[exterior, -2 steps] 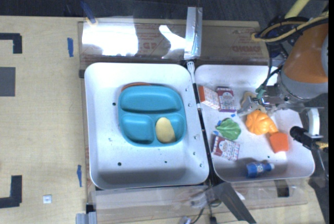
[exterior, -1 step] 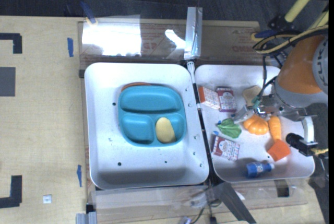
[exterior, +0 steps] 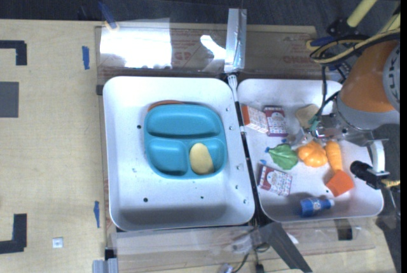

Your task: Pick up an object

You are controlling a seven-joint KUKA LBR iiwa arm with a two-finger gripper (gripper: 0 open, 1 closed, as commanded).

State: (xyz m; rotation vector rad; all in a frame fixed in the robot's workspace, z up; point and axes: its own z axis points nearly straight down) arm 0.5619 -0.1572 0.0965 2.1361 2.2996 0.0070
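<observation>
The grey arm (exterior: 375, 90) enters from three o'clock, its orange band showing at the upper right, and bends down over the right bin (exterior: 369, 202). The wrist ends among cables near the bin's upper middle, where the jaws (exterior: 316, 130) sit low above the clutter; how far they stand apart I cannot tell, and nothing is visibly caught between them.

Just at six o'clock from the jaws lies an orange round toy fruit (exterior: 311, 154), touching a green leafy toy (exterior: 283, 156) at its nine o'clock side. A toy carrot (exterior: 334, 156) lies just beside the fruit at three o'clock, and an orange-red block (exterior: 340, 182) rests below the carrot. A small blue bottle (exterior: 316, 205) lies on its side near the bin's front wall at six o'clock. Two red-and-white packets (exterior: 267, 119) lie at nine o'clock from the jaws, and another similar packet (exterior: 275, 181) lies at seven o'clock.

In the left bin (exterior: 127, 195), well apart from the jaws, a blue divided tray (exterior: 178, 122) holds a yellow egg-shaped toy (exterior: 201, 158) in its lower right compartment. Both bins rest on the table (exterior: 44, 138)
</observation>
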